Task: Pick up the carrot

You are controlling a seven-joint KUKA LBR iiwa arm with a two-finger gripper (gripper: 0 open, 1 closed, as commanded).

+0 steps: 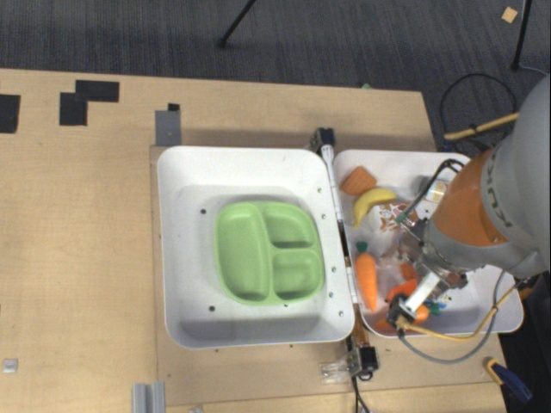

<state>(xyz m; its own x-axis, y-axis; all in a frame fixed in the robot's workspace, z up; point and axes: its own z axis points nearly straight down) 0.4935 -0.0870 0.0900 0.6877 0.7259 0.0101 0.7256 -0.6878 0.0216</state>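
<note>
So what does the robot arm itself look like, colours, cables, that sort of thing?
A single bulky arm with smooth, rounded grey casing. A broad orange band wraps it just above the wrist. A thin yellow cable loops out from the wrist end. No markings are legible.

Pale wooden bench top [77,256], matt, light tan. Two shallow white plastic bins directly on it, side by side, rims touching: left bin [172,231], right bin [392,157]. Flat black angular patches [86,101] on the bench surface far left. Small grey upright block [168,127] just beside the left bin's far corner. Grey metal bracket [148,396] at the near edge
</note>
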